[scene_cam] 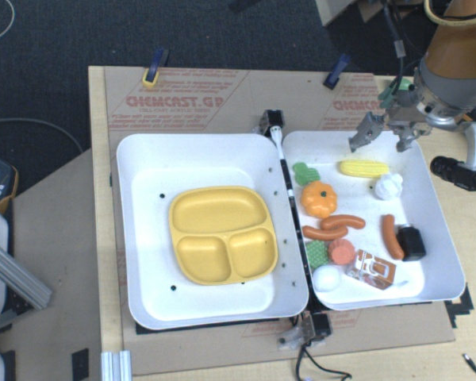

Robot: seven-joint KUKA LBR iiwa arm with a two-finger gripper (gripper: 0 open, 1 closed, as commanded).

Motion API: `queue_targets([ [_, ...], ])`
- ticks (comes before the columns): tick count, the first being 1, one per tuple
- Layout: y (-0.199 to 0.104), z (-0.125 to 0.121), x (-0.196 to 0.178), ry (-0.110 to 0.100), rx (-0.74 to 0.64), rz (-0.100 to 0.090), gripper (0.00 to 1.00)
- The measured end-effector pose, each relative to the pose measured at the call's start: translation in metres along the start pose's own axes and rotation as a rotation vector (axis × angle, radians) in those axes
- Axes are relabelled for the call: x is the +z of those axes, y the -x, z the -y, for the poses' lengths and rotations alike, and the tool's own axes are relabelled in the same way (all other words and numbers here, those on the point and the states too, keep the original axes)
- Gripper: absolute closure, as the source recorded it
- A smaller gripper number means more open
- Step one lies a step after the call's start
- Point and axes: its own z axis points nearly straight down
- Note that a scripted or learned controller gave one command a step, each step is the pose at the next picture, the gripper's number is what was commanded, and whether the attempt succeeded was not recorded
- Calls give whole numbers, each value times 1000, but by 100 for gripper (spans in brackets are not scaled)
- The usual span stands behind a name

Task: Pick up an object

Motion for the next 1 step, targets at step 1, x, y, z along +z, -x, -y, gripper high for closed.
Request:
queue_targets([
  [1,-4,-3,63,-7,0,-1,0],
])
